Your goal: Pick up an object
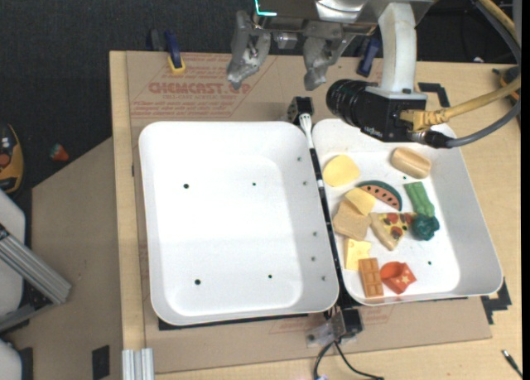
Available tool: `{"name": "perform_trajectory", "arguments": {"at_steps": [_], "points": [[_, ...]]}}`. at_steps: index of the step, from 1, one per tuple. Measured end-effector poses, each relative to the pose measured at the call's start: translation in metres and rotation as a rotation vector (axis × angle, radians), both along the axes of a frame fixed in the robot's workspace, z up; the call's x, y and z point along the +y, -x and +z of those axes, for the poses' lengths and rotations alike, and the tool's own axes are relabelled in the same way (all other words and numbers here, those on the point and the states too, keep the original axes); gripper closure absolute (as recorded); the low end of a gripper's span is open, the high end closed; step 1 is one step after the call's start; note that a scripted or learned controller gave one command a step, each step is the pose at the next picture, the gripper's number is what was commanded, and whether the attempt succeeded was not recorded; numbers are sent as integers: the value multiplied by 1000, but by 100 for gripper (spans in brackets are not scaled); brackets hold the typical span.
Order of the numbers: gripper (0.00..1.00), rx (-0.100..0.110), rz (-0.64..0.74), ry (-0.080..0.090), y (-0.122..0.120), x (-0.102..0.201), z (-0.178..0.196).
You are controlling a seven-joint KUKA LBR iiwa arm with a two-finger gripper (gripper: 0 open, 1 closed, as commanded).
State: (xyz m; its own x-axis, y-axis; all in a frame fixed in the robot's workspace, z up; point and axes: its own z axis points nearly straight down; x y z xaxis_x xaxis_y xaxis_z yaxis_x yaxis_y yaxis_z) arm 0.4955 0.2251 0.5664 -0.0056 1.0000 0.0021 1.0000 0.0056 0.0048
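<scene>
Gripper (280, 65) spread, holding nothing, above bins' far edge. Toy food (377, 225) packed tight in right bin (472, 229); risks pinching neighbours, slipping, missing.

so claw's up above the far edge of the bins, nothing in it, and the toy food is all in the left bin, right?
Not quite. The toy food is all in the right bin, not the left bin; the camera view shows it. The rest holds: the claw is above the bins' far edge with nothing between its fingers.
</scene>
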Motion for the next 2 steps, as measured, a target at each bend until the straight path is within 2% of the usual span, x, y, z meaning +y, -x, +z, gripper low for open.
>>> {"name": "perform_trajectory", "arguments": {"at_steps": [1, 2], "points": [[100, -4, 1, -1, 0, 1, 11], [0, -3, 1, -1, 0, 1, 11]]}}
